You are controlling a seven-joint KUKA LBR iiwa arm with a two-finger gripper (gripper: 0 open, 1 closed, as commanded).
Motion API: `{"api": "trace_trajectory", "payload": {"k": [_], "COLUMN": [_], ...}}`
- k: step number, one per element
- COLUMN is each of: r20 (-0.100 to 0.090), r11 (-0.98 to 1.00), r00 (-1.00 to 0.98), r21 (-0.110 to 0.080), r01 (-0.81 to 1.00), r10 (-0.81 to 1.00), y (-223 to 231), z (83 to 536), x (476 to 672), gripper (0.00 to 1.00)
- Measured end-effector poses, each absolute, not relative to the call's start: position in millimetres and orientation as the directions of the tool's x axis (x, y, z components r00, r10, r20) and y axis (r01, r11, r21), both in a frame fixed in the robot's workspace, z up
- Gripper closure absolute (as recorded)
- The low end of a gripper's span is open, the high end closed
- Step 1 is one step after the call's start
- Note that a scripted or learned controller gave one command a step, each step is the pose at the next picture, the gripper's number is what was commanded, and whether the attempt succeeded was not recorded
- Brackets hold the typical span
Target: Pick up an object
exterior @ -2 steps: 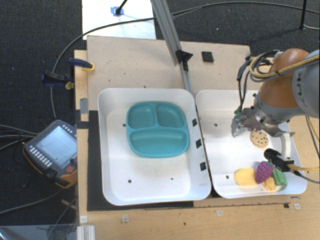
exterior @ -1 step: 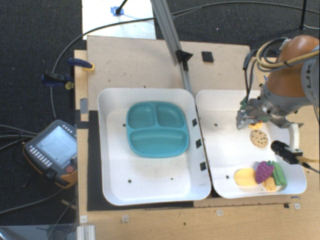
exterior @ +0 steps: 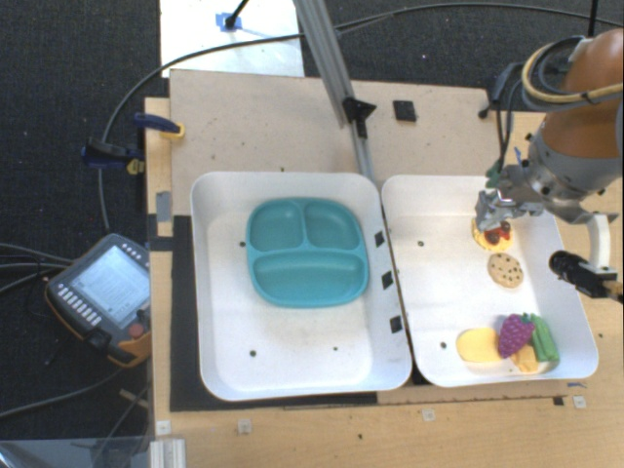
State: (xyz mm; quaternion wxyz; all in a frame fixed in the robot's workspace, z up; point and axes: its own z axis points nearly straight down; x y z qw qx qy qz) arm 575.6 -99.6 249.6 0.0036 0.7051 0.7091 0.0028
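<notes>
Pincer sits low in the right bin near its far rim, over a small yellow-and-red toy; finger state cannot be told. Cookie lies just nearer. Grapes crowd the near right corner. Bin centre offers open floor.

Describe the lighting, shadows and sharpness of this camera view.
Camera view: even, diffuse light, with no harsh glare on the two white bins; the teal plate casts only a faint shadow; the gripper and the toy food under it look soft, their detail hard to read; the cookie and purple grapes are fairly crisp.
</notes>
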Motion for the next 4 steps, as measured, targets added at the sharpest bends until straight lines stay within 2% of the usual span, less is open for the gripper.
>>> {"api": "trace_trajectory", "payload": {"k": [1, 3, 4], "r20": [-0.001, 0.001, 0.002], "r11": [0.006, 0.010, 0.010], "r00": [-0.006, -0.010, -0.010], "r21": [0.007, 0.002, 0.002], "r01": [1.000, 1.000, 1.000], "r10": [1.000, 1.000, 1.000], "y": [-99.8, 1.2, 54.2], "z": [292.5, 281.9, 267.6], "x": [577.1, 589.1, 584.5], "gripper": [1.00, 1.00, 1.00]}}
